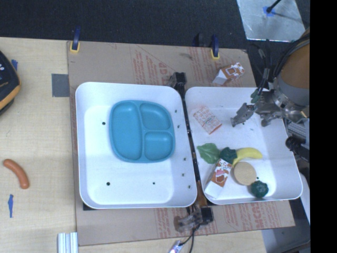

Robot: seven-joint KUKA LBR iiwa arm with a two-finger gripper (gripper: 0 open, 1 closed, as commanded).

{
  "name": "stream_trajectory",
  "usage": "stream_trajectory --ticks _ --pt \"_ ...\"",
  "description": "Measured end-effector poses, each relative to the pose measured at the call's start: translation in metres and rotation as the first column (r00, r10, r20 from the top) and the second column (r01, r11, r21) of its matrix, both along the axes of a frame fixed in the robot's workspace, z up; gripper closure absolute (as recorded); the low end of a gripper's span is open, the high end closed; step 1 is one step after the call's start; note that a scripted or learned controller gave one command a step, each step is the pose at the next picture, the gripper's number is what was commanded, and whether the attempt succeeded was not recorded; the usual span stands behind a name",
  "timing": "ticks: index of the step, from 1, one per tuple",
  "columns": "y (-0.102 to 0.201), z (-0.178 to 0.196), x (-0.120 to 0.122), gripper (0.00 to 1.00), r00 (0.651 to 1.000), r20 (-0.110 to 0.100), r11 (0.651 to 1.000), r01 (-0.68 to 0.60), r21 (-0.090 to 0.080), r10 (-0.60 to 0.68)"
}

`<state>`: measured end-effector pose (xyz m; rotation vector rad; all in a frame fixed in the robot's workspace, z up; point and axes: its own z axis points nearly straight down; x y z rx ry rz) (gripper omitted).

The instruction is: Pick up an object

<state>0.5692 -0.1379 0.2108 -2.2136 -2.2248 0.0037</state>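
While the claw (253, 113) hovers over the right bin (295, 186), its fingers look spread with nothing between them. Just left lies a flat printed packet (206, 119); nearer the front sit a green leaf (209, 152), a banana (248, 153) and a round cookie (244, 173). The banana, probably light, stiff plastic, looks easiest to pinch across its middle.

Plate (141, 130) in left bin (89, 194) — banana (249, 153) in right bin (287, 191).
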Motion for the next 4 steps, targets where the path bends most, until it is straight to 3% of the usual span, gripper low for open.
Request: stream_trajectory --ticks 1,2,3,4 --pt "0.015 -0.112 -0.049 0.0 1.0 0.013 1.0 -0.002 -0.005 0.002" --pt "-0.025 -0.114 -0.057 0.0 1.0 0.018 1.0 0.0 -0.006 0.0" --pt "-0.026 -0.102 -0.056 1.0 1.0 0.018 1.0 -0.005 -0.008 0.005" --pt "0.077 -0.019 -0.025 1.0 1.0 0.002 1.0 -0.001 0.001 0.001"
